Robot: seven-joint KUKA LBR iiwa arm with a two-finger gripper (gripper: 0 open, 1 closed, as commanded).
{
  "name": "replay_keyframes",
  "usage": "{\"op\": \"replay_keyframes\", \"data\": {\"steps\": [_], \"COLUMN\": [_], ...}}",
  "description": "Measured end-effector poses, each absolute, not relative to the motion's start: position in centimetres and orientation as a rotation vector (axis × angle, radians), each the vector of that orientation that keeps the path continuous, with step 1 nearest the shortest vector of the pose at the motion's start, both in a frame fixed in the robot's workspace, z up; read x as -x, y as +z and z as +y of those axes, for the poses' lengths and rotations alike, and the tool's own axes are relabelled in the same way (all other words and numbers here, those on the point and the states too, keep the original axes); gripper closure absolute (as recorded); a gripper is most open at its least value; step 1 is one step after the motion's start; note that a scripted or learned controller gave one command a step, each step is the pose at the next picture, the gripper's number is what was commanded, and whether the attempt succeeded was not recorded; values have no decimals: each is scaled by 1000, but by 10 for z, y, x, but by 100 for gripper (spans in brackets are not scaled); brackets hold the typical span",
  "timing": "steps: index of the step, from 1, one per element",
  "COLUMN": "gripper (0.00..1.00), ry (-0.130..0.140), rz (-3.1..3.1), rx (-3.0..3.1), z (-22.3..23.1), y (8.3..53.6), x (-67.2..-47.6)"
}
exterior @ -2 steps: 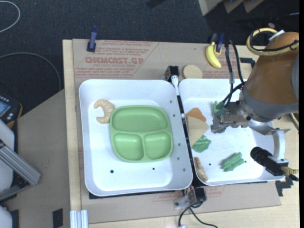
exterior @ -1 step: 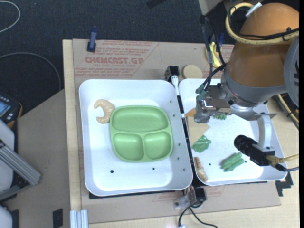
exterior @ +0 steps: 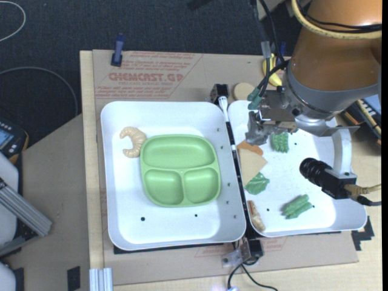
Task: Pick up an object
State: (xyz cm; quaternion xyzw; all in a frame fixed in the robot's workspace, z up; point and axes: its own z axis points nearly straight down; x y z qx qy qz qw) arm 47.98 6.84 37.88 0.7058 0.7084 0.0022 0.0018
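Fixed overhead camera, slanted, both bins [exterior: 121, 180]

You are looking at a robotics lab or test cell, not a home or kitchen. The bench [exterior: 151, 71] is a bare board printed with a maker's name, set over dark carpet [exterior: 48, 35] strewn with loose cables [exterior: 12, 17]. Two shallow white bins [exterior: 115, 162] sit side by side on it, clipped together along a black strip [exterior: 230, 144]. What lies in them is toy food and a green divided plate [exterior: 180, 168], props rather than a meal. A grey and orange industrial arm [exterior: 339, 35] with exposed wiring hangs over the right bin.
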Motion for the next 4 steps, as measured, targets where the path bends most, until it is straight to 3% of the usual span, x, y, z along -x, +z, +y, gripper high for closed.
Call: {"op": "replay_keyframes", "data": {"steps": [1,2,3,4], "gripper": [100,100,100,100], "ry": [2,-7,-3,12], "rz": [2205,2232,2225,2221], "rx": [-2229,-2221,-2223,-2213], "z": [-44,25,48,68], "y": [394,311,266,374], "x": [-479,-487,-479,-480]}}
